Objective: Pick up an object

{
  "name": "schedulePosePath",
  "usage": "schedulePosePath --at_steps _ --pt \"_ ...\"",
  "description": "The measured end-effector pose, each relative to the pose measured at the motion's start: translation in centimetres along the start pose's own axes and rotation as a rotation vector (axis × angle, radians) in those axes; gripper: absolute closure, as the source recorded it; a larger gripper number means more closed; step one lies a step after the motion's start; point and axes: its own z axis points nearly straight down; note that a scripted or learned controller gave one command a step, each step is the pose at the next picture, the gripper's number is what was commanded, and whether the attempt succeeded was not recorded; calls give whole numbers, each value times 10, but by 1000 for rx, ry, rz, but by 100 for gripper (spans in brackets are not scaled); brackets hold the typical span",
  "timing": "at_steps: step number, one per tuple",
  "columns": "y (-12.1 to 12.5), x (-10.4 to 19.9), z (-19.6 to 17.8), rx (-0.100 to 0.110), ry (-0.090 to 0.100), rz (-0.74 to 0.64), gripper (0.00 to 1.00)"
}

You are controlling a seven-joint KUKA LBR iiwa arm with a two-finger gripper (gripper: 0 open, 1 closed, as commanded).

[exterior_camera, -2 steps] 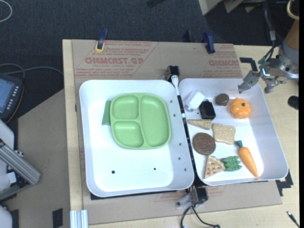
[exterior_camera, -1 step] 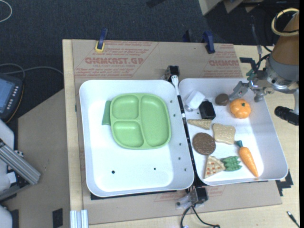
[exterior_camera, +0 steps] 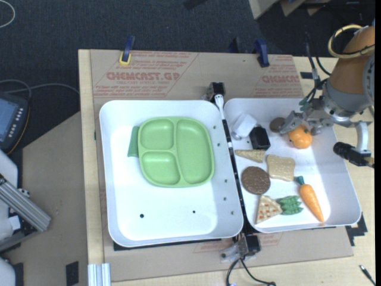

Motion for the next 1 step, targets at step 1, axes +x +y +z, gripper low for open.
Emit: schedulePosePath --at_steps 1 --pt "0 1 23 1 1 0 0"
